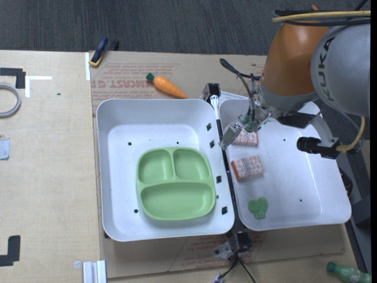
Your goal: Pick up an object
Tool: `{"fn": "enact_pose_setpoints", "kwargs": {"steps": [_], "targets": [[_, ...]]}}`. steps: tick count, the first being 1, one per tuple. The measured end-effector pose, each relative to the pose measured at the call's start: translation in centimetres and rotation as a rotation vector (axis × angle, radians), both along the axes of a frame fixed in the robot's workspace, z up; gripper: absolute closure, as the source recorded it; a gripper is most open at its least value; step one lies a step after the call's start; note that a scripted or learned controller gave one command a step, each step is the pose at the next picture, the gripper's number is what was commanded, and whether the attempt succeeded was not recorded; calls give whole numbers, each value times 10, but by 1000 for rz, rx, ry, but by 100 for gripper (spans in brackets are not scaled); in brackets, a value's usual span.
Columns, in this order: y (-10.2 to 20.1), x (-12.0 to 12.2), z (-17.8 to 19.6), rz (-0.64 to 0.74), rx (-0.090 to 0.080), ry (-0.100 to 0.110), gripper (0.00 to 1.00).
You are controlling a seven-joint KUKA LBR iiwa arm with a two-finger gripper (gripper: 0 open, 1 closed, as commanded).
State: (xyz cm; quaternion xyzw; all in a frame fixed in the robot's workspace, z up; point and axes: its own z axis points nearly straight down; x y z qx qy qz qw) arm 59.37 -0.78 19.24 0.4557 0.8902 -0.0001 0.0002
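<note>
jaws' state cannot be told; gripper (246, 125) low over upper snack packet (244, 138) in right bin (330, 208), nothing visibly lifted, pickup seemingly pending.

The arm (321, 52) is cut off by the top and right edges and hides the right bin's (294, 181) far corner. Beside that bin's near right corner, a green bottle (349, 271) (small, blurred) runs off the bottom edge.

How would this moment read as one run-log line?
arm: over right bin | gripper: low by far snack pack | grasp: unconfirmed | near pack, green toy: untouched | left bin: green plate
</note>
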Motion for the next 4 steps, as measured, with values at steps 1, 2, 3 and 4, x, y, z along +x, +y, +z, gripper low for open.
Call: {"fn": "enact_pose_setpoints", "kwargs": {"steps": [1,2,3,4], "targets": [[15,11,0,336,0,-2,0],[24,-52,0,584,0,-2,0],[24,-52,0,584,0,-2,0],[7,1,0,729,-1,-3,0]]}}
